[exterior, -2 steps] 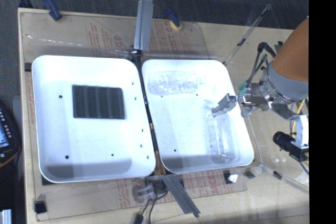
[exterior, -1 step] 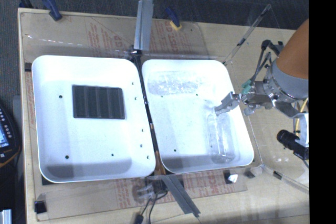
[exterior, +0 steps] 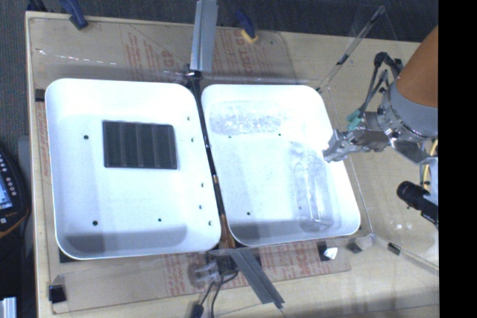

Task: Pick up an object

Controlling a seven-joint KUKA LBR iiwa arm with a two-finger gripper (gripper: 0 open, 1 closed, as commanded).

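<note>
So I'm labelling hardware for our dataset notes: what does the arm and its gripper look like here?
The arm enters from the right: an orange band over a grey wrist section. Thin dark cables loop beside it, with a small teal part near the wrist. The gripper is a narrow, pale metallic piece tapering to a point. A black cylindrical part sits lower right.

Arm [exterior: 417, 97]: grey wrist under an orange band. Thin cables loop beside it. Gripper [exterior: 333, 150]: pale metal.
</note>
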